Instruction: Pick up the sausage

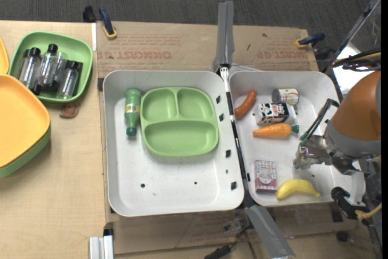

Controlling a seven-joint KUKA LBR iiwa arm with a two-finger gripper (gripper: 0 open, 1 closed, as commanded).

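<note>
The sausage (244, 104), a reddish-orange link, lies slanted in the upper left corner of the right bin (315, 83), close to the divider between the bins. My gripper (305, 155) hangs low over the right side of that bin, well to the right of and below the sausage, just above the banana (297, 189). Nothing shows between its fingers. The arm's orange band (362, 109) rises behind it at the frame's right.
The right bin also holds a carrot (274, 130), a small milk carton (273, 111), a tin can (285, 96) and a pink box (265, 175). The left bin (121, 191) bears a green divided plate (179, 121) and a green bottle (132, 111). Yellow plates (21, 124) and a green tray of bottles (50, 67) sit far left.
</note>
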